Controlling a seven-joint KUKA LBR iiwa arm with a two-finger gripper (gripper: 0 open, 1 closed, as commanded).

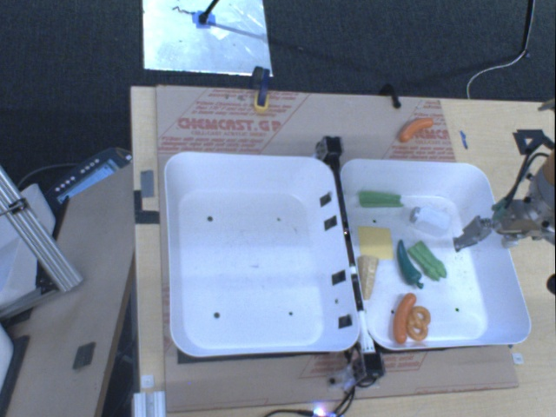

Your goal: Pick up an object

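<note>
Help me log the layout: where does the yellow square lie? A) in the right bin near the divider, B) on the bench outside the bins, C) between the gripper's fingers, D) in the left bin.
A: the yellow square lies flat in the right bin, close to its left wall.

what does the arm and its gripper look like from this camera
At the right edge, the gripper is a grey metal piece, pale and slightly shiny, on a darker grey block. Thin dark cables or rods rise from it toward a black bracket above. A brownish rounded part of the arm sits at the frame's edge.
</note>
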